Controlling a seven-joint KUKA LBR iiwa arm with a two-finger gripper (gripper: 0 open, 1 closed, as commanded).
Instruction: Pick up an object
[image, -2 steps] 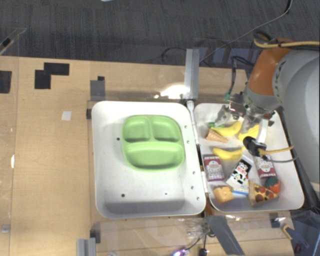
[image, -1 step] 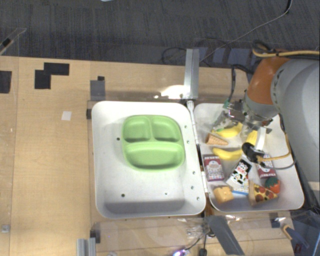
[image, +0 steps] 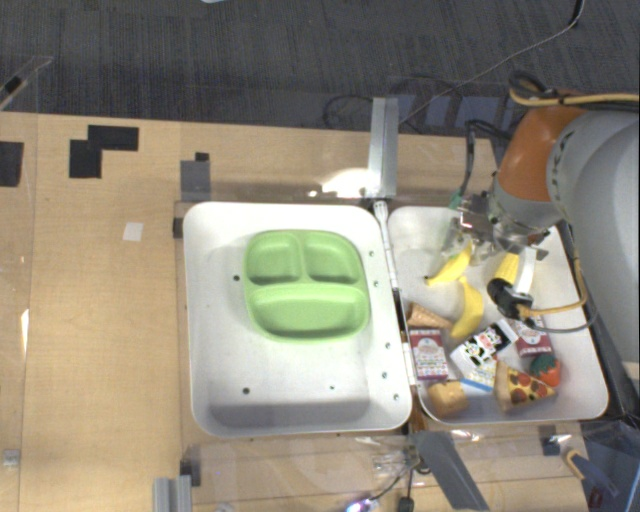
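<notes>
My gripper (image: 478, 232) is down over the back of the right bin (image: 592, 395), with the orange band of my arm (image: 530, 150) just above it. How the tool is set I cannot tell from this slant, since the wrist hides the working end. Nothing is visibly caught in it, so I judge the step in hand to be the reach, not the lift. The nearest candidate is the banana (image: 450, 270), lying tilted just below and to the left of my gripper, close enough that it may be touching, though I can't be sure. A second banana (image: 468, 308) curves beside it toward the bin's middle, and a yellow corn cob (image: 507, 267) sits just to the right. Further forward lie small boxes (image: 430, 352), a pizza slice (image: 525, 385) and a bread roll (image: 447, 398), crowded together. The left bin (image: 210, 380) holds a green tray (image: 303, 283), well apart from my work. Next I'd need to centre over one banana and close across its narrow width, keeping clear of its neighbour so I don't nudge both.
</notes>
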